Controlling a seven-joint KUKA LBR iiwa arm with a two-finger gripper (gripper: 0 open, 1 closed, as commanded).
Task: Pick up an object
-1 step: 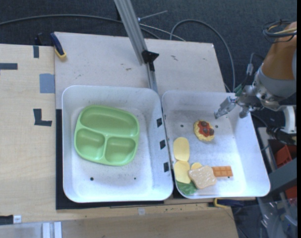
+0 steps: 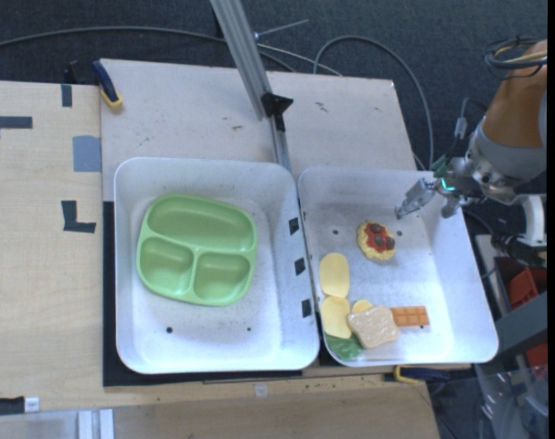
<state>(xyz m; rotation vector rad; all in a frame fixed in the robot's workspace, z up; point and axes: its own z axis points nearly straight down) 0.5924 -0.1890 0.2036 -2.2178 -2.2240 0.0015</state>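
**Operator:** Report arm pose.

**Inspector:** The arm [image 2: 515, 108] enters the view at 3 o'clock. Its orange band sits at the upper right, with the grey wrist below it. The gripper [image 2: 412, 201] extends from the wrist toward 8 o'clock, angled downward, above the far right part of the right bin [image 2: 464, 273]. Whether the fingers are apart or together cannot be told; they appear as a single grey shape. Nothing is visible between them.

**Operator:** Report candidate objects.

**Inspector:** All are in the right bin. A small round toy pizza [image 2: 377, 240] with red topping lies near the bin centre, at 7 o'clock from the gripper, near it but apart. A yellow oval slice [image 2: 334, 274] lies at 8 o'clock from the pizza. A second yellow oval piece [image 2: 336, 316] is just below the first. A toy bread slice [image 2: 375, 326] lies at the bin's 6 o'clock edge, overlapping a green piece [image 2: 344, 346]. An orange wafer-like block [image 2: 409, 316] touches the bread at its 3 o'clock side.

**Operator:** Report the left bin.

**Inspector:** The left bin [image 2: 131, 337] holds a green divided plate [image 2: 197, 249] with three compartments, lying flat near the bin centre.
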